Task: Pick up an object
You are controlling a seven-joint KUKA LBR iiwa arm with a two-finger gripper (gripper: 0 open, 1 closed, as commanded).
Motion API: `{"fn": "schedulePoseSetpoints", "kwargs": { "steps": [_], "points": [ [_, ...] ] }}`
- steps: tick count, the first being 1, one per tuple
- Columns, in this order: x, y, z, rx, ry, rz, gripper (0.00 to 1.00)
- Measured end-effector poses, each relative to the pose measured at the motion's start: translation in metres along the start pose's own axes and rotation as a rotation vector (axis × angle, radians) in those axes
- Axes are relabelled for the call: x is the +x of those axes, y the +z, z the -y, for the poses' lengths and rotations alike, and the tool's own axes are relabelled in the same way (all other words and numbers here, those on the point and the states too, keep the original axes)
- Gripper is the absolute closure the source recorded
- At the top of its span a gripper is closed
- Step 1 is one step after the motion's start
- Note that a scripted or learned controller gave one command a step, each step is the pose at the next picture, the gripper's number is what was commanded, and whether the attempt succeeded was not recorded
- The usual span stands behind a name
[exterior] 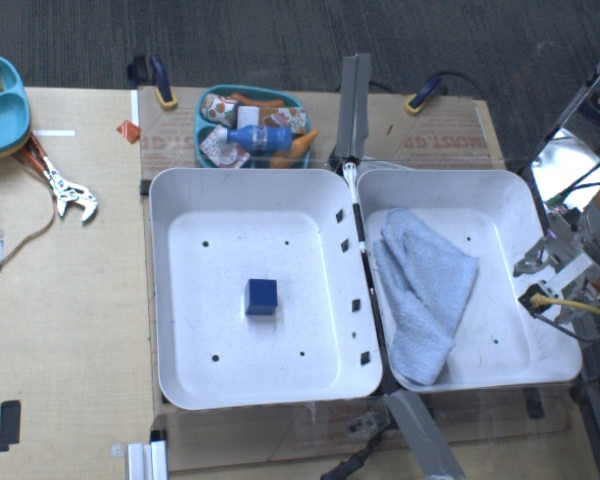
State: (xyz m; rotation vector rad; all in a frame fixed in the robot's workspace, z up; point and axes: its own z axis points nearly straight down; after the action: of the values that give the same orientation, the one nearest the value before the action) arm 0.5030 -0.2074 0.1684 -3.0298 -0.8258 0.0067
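From my remote station, I see a blue cube (262, 297) sitting near the middle of the left bin (180, 368), and a grey cloth (425, 293) lying crumpled in the right bin (510, 353). The gripper (540, 280) hovers at that bin's right rim; its state I cannot tell.
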Motion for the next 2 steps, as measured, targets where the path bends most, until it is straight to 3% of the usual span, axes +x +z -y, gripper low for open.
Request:
{"fn": "schedulePoseSetpoints", "kwargs": {
  "steps": [1, 2],
  "points": [
    [0.0130, 0.0188, -0.0242, 0.000, 0.175, 0.000, 0.00],
    [0.0111, 0.0206, -0.0237, 0.001, 0.327, -0.001, 0.00]
  ]
}}
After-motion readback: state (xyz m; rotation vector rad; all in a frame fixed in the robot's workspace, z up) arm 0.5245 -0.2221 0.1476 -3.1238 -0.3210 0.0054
